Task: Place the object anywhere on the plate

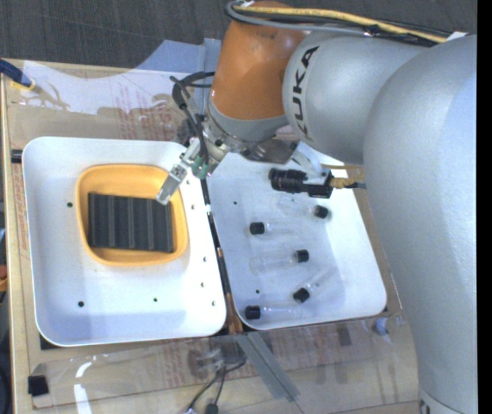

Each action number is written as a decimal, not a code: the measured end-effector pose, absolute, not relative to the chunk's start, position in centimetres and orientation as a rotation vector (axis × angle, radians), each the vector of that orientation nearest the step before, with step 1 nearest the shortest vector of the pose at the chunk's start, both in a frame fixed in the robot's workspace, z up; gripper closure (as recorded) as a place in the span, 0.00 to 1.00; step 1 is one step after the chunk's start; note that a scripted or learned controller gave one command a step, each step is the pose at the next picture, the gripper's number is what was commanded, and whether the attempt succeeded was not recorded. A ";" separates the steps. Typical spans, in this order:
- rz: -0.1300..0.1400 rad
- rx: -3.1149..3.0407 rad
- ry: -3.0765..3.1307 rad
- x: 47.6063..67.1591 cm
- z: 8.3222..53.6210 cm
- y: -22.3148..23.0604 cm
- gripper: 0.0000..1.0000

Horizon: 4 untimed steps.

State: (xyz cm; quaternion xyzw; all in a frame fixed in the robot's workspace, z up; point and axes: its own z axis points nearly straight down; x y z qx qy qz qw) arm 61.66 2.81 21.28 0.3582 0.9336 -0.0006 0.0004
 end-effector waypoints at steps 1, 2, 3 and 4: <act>-0.002 1.125 2.932 61.7 21.3 2.8 0.00; -0.002 1.125 2.932 61.7 21.3 2.8 0.00; -0.002 1.125 2.932 61.7 21.3 2.8 0.00; -0.002 1.125 2.932 61.7 21.3 2.8 0.00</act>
